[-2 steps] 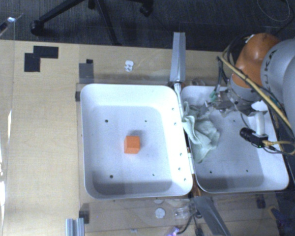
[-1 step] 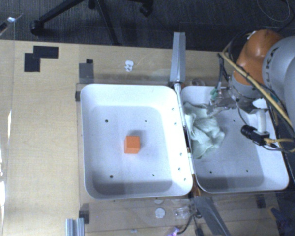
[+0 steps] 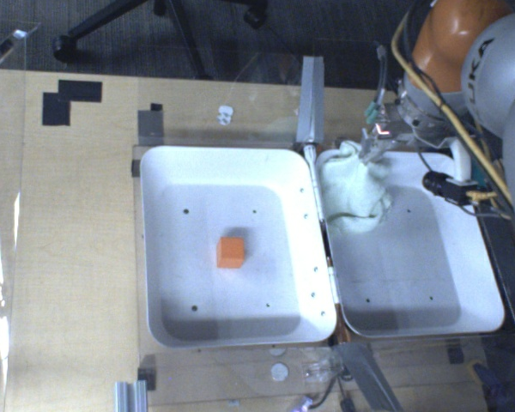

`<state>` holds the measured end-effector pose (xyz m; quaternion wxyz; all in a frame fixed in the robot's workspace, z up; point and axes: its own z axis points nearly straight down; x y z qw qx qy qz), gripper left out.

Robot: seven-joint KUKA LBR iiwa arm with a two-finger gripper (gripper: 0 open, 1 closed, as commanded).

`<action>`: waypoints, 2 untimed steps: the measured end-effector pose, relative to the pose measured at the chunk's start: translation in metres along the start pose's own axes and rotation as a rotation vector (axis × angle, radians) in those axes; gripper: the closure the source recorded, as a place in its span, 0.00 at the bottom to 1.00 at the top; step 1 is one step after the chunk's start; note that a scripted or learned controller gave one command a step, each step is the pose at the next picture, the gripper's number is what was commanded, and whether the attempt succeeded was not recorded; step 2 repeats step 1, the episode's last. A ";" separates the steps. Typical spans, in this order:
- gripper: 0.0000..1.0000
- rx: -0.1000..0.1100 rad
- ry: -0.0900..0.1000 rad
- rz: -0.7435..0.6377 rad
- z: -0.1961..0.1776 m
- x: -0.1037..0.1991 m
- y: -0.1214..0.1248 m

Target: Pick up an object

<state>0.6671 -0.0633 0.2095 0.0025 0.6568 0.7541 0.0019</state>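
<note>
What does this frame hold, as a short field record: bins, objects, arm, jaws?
left bin: one orange cube, near the middle of the floor
right bin: crumpled white cloth in the far left corner
arm: reaches in from the right, over the right bin's far edge
gripper: at the cloth's top edge; jaws state unclear
held object: none visibly gripped

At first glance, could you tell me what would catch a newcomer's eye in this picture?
The small orange cube stands out most, alone near the middle of the left bin. Next comes the crumpled white cloth heaped in the upper left corner of the right bin, with the gripper right above its top edge. The arm's orange band glows at the upper right.
</note>
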 end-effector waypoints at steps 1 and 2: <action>1.00 0.003 0.001 0.117 0.024 0.024 0.001; 1.00 0.003 0.001 0.117 0.024 0.024 0.001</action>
